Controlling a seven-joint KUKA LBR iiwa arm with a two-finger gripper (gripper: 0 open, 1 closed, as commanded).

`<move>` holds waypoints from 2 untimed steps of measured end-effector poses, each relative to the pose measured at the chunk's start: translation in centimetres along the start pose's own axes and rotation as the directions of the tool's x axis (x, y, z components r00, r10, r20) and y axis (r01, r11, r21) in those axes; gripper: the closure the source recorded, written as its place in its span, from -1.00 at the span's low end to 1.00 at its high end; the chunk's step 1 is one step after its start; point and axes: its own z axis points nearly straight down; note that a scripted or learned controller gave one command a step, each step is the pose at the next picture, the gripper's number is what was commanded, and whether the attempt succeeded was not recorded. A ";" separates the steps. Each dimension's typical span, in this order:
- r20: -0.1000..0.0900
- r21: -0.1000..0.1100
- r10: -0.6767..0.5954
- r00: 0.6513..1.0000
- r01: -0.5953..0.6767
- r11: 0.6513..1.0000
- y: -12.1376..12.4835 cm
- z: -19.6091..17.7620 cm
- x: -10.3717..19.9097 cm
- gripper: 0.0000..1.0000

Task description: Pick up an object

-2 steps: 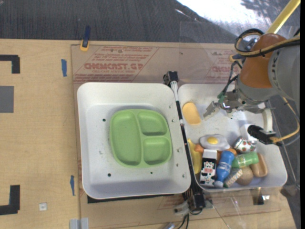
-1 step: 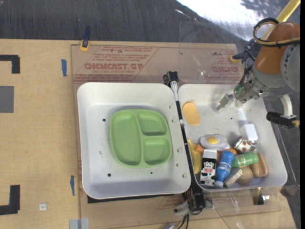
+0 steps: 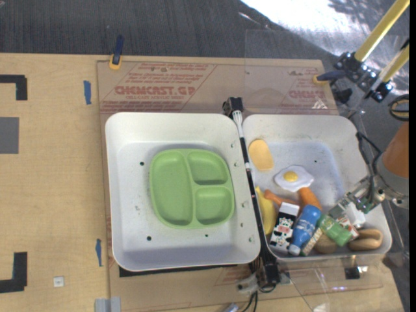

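toys sit heaped at the five o'clock corner of the right bin (image 3: 338,132), likely because they slid or were dropped there: a blue bottle (image 3: 305,226), a small black and white carton (image 3: 282,226), a green piece (image 3: 337,233) and a brown bread roll (image 3: 365,239). a fried egg (image 3: 292,177) lies just at eleven o'clock from the heap, with an orange slab (image 3: 260,153) further at eleven, apart from the rest. the gripper (image 3: 356,203) hangs low at the heap's two o'clock side, near the green piece; i cannot tell its state, and nothing shows as held. at nine o'clock, the left bin (image 3: 123,174) carries a green divided plate (image 3: 192,187), centred.
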 end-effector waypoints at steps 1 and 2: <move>0.006 -0.008 -0.006 1.000 0.006 1.000 9.5 0.0 2.0 -1.00; 0.006 -0.004 0.202 0.979 -0.202 0.979 10.1 0.0 7.5 -1.00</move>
